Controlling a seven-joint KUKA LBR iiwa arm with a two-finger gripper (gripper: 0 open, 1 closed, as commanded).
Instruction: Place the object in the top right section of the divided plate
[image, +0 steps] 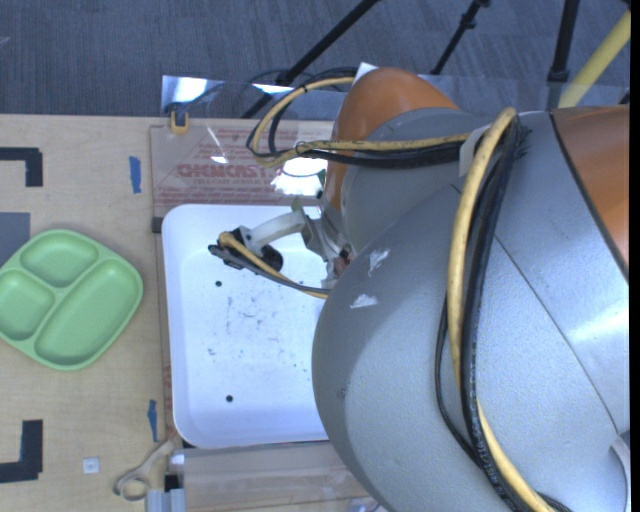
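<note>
- Pale wooden bench (90, 430), grey carpeted floor (100, 40) behind it. Black corner marks on the wood at far left, upper (26, 166) and lower (26, 450).
- Green divided plate (66, 298) lies flat on the bench at left, just beside the white bin (190, 420) and apart from its rim. It sits turned at an angle: two small compartments on its upper-left side, one long compartment along its lower-right side.
- The bin's floor is scuffed with faint marks, with a few small dark specks (230, 398) too small to identify.
- Blue tape strips (135, 173) on the wood near the bin's left corners.
- A clear sheet with red lettering (225, 170) lies at the bin's far edge.
- My arm (480, 330) covers the right half of the bin, orange band (385, 100) uppermost.
- My gripper (332, 255) sits low over the bin's upper right part, mostly under my own wrist; open or closed, I cannot tell.
- The object to be placed: cannot tell where it is.
</note>
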